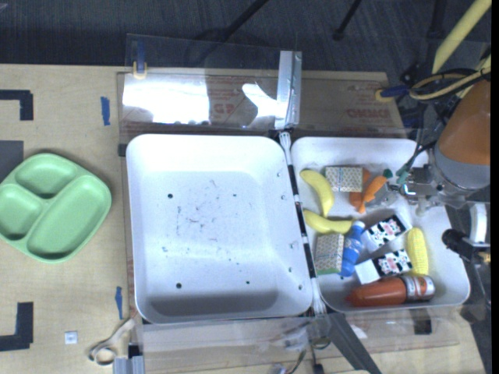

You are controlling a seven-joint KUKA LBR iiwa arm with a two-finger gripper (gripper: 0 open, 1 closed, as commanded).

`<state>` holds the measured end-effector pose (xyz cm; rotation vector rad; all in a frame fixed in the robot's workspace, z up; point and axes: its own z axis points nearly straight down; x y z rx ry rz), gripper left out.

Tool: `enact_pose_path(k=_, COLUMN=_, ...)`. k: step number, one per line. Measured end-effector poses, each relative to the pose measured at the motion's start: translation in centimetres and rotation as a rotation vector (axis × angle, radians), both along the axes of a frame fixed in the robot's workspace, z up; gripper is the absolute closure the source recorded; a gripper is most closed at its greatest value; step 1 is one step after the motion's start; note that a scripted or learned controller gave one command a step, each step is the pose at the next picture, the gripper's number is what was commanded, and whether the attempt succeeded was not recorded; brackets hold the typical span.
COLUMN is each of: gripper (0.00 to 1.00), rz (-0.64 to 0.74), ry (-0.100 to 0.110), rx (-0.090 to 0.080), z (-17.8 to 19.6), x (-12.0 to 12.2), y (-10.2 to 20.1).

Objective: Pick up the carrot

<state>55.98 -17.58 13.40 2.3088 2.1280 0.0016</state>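
Observation:
The carrot [371, 192] is a small orange piece lying slantwise near the back of the right bin [456, 291], just right of a speckled packet [344, 178]. My gripper [411, 184] hangs over the bin's right side, a short way right of the carrot, below the arm's orange band [470, 131]. Nothing can be made out between its tips at this angle, and the carrot rests on the bin floor apart from it.
Around the carrot lie two bananas [316, 189] [328, 224], a blue bottle [352, 248], two black-and-white boxes [386, 231] [394, 262], a corn cob [418, 250] and a red bottle [390, 291]. The left bin [156, 162] adjoins. A green divided plate [51, 206] sits far left.

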Motion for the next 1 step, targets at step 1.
enact_pose_path(k=1, gripper=0.0, rz=0.138, ry=-0.002, rx=-0.001, z=-4.85, x=5.17, y=2.96)
